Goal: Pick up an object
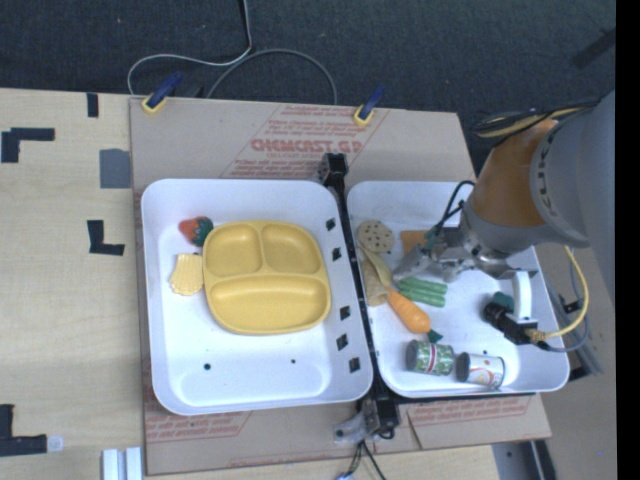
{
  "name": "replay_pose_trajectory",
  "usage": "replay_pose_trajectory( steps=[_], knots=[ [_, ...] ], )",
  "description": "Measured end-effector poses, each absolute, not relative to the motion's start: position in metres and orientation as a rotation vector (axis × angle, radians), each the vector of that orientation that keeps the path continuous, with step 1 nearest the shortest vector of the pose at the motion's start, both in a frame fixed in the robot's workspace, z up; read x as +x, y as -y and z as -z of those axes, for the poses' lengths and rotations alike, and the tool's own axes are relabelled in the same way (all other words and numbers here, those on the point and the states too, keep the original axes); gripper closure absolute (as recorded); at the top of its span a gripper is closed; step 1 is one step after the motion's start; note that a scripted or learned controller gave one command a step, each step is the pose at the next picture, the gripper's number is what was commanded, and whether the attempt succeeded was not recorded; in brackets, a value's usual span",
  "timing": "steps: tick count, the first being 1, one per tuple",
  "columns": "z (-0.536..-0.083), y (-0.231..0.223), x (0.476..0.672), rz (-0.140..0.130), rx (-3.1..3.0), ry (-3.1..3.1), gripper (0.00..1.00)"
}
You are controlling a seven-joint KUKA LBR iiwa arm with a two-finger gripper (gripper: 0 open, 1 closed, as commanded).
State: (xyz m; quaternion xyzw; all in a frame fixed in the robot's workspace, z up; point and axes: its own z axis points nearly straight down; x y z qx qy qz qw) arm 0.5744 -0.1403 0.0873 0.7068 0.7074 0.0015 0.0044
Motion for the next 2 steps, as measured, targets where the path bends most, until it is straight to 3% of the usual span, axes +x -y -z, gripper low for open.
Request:
replay_pose_trajectory(
  steps=[1,2],
  knots=[
    [-0.086,0.116,0.637,-0.002,2.214,-2.222,0.0],
    [-0.099,0.091,0.669,0.001,2.219,-2.227,0.0]
  ],
)
